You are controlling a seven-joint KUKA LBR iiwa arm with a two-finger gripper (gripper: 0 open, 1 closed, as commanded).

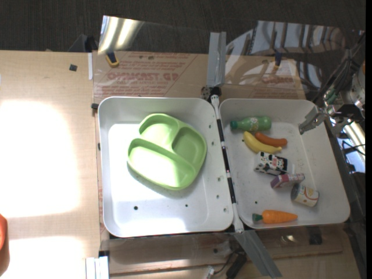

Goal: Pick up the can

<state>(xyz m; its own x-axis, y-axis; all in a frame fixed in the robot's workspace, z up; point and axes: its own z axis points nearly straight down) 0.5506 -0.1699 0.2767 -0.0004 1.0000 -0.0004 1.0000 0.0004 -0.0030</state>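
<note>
Pincer [308,124] hangs at the view's right (arm mostly hidden).

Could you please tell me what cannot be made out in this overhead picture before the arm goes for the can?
- Gripper, camera view: small and dark at the right bin's far right; finger opening unreadable.
- Arm, camera view: cut off by the right edge.
- Can, camera view: too small to read its label or tell which end faces up.
- Black-and-white item, camera view: print too blurred to identify.
</note>
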